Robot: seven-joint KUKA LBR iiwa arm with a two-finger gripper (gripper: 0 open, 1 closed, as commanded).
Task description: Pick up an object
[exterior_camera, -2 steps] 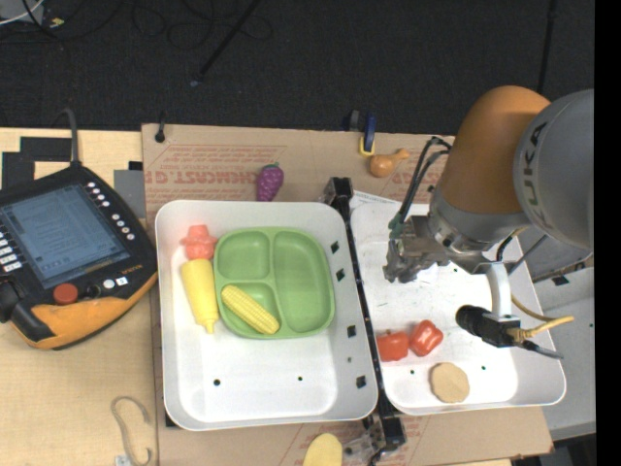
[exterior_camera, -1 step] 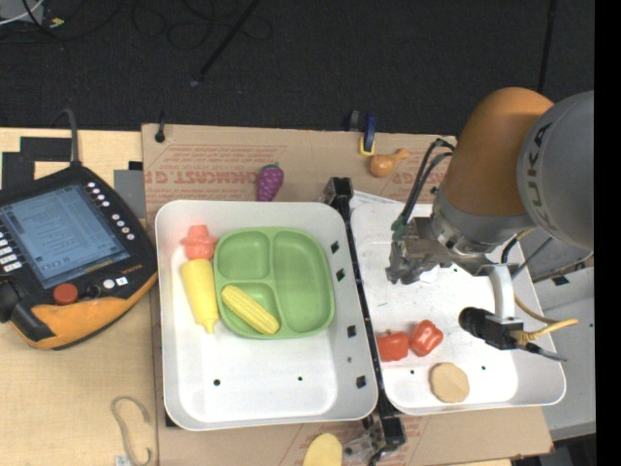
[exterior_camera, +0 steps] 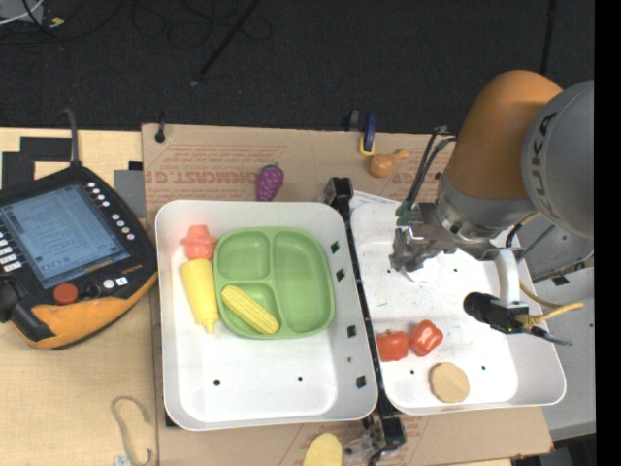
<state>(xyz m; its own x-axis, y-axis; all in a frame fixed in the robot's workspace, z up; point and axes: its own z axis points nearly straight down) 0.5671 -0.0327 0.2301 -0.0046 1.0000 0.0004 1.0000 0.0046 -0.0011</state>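
**Nothing lifted yet: grasp not made**

End effector (exterior_camera: 408, 258) hangs low over the upper left part of the right shallow white bin (exterior_camera: 543, 382); whether it grips anything I cannot tell. Red plastic pepper pieces (exterior_camera: 408, 341) and a round tan cookie-like toy (exterior_camera: 449, 382) lie near the bin's front, apart from it. The pick remains undone, I judge.

the grey arm (exterior_camera: 572, 153) bears part of "kuka"; the cardboard sheet (exterior_camera: 223, 163) carries unreadable inverted red lettering

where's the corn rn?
The corn lies in the left bin, on the green plate's lower-left compartment, just right of the yellow bottle.
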